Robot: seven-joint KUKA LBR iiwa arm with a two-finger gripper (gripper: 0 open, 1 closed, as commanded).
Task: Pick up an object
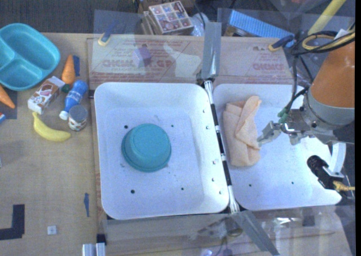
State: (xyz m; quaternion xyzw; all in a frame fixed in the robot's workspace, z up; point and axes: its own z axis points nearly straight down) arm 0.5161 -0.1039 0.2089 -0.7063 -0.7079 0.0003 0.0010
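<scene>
Approach looked to be the step in hand: we saw the gripper low in the right bin, its tip just beside the folded tan cloth along that bin's left edge. We could not tell how far its pincer stood open, and saw nothing between its fingers. Next, we judged, it had to settle over a fold and close. The left bin held 1 upturned teal bowl near its middle.
</scene>
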